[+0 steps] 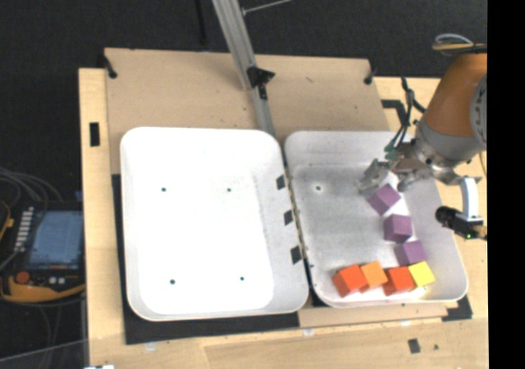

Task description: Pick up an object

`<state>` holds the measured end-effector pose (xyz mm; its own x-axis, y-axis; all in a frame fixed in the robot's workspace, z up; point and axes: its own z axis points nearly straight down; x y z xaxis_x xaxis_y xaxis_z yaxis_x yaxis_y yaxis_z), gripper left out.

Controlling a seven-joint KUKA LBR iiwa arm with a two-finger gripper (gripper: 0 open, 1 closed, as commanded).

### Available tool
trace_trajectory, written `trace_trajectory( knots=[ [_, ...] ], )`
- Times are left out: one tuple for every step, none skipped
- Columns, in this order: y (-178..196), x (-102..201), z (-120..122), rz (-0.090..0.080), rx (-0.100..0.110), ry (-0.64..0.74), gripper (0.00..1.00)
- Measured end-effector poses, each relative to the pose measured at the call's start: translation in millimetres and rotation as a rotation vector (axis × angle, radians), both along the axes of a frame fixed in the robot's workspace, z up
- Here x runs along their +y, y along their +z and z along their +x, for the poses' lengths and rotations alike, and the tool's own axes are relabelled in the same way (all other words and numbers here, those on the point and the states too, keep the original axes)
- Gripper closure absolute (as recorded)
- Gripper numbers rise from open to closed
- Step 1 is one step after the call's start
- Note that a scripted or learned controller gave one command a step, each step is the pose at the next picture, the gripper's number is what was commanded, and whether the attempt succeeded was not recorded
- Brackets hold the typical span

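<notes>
Hovering in right bin [328, 220]: gripper [389, 175], fingers spread, just above purple cube [383, 198]. Touching it or not, cannot tell.

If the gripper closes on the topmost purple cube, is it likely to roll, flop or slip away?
The purple cube looks rigid and flat-faced, so it should slide or pivot, not roll. It lies turned diagonally beneath the gripper, so a skewed pinch might twist it. It looks small, so probably light.
</notes>
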<state>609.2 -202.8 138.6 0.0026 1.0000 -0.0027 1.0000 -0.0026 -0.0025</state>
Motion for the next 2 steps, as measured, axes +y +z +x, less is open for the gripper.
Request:
trace_trajectory(
  knots=[
    [14.1,-0.7,2.0,0.000,-0.009,-0.002,1.00],
    [58.3,-5.3,3.0,0.001,-0.009,-0.002,1.00]
  ],
)
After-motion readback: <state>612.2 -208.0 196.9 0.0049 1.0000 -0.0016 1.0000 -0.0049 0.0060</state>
